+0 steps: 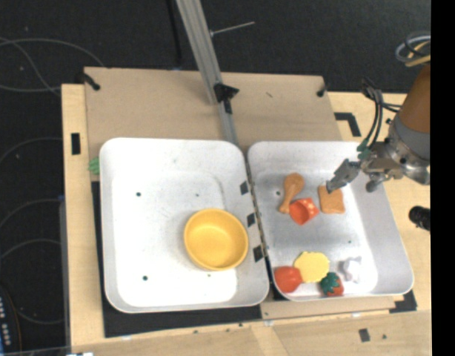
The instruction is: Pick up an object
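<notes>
I see the gripper (339,182) fingers spread with nothing between them, the tan block (332,202) just below the tips in the right bin (376,236), so I'd drop straight down to straddle it, clear of the red piece (303,211) beside it

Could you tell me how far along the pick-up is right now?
Early. Done: the gripper has reached the right bin. In hand: it hovers beside the tan block. Left: grasping and lifting; nothing shows between its fingers, and everything lies in the bins.
</notes>
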Robot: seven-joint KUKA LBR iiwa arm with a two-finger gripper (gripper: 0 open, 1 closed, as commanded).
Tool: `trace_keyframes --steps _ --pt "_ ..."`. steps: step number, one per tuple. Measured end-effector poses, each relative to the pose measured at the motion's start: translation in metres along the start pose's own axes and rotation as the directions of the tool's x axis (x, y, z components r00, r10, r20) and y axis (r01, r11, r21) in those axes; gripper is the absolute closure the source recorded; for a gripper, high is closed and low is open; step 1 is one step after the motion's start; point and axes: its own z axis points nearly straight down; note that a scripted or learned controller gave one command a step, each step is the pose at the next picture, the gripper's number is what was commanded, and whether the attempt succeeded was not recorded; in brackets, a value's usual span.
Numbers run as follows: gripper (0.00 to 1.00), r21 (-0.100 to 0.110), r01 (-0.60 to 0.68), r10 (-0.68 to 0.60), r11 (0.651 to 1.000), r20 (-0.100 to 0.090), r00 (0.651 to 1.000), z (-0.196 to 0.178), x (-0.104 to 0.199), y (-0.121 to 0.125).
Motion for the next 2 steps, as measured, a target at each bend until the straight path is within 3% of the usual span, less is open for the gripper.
trace_keyframes --steps 1,2 --pt "0.00 0.000 -0.001 0.001 1.000 -0.001 1.000 0.000 0.000 0.000" --pt "0.00 0.001 -0.006 0.006 1.000 0.003 1.000 0.045 0.007 -0.002"
